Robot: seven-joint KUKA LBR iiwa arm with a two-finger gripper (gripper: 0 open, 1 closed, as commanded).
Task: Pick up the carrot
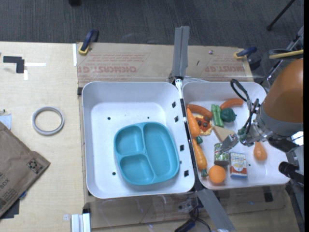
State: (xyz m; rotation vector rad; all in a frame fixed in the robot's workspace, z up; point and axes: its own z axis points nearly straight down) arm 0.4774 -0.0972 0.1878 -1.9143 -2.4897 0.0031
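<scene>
The pale wooden bench [38, 76] carries two shallow white plastic bins side by side. The left bin [96, 144] holds a teal plastic plate with three compartments [146, 152], lying slightly turned near the bin's middle. The right bin [256, 178] is crowded with toy food. The grey arm with its orange band [289, 98] reaches in from the right and hangs over the right part of that bin, with its pincer [231, 142] pointing left and down toward the middle of the clutter. Whether the pincer is open or closed, I cannot tell; the metal parts blur together there.

The long orange carrot [193, 124] lies along the left wall of the right bin, apart from the pincer, and a second orange carrot-like piece [200, 156] lies just below it. Beside them sits a slice of toy pizza [204, 125], a tan wedge [222, 132] and a green vegetable [227, 114]. Near the front wall rest a round orange fruit [217, 174] and a small red-and-white carton [238, 165]. A small orange piece [260, 151] lies under the arm.

On the bench to the left lie a roll of tape [48, 120] and a brown cardboard box [17, 166].
</scene>
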